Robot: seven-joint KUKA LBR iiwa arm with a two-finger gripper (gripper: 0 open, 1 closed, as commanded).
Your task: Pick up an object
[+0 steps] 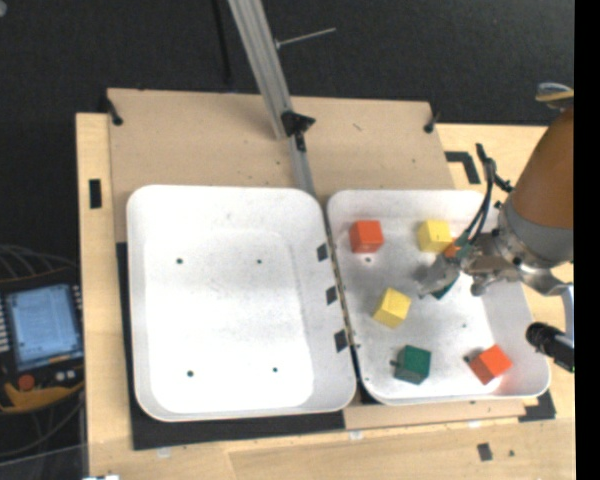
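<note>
A handheld screen pendant (pixel 38 330) lies left of the wooden bench (pixel 230 138).

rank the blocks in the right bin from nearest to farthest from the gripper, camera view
From the gripper:
1. Upper yellow block, just above it.
2. Lower yellow block, below and to its left.
3. Orange block by the divider, up and to the left; the green block, below, and the orange block in the bottom right corner are too close to it to rank.

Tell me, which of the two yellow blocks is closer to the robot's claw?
The upper yellow block, near the right bin's far edge, sits just left of the gripper. The other yellow block lies lower, toward the green block.
</note>
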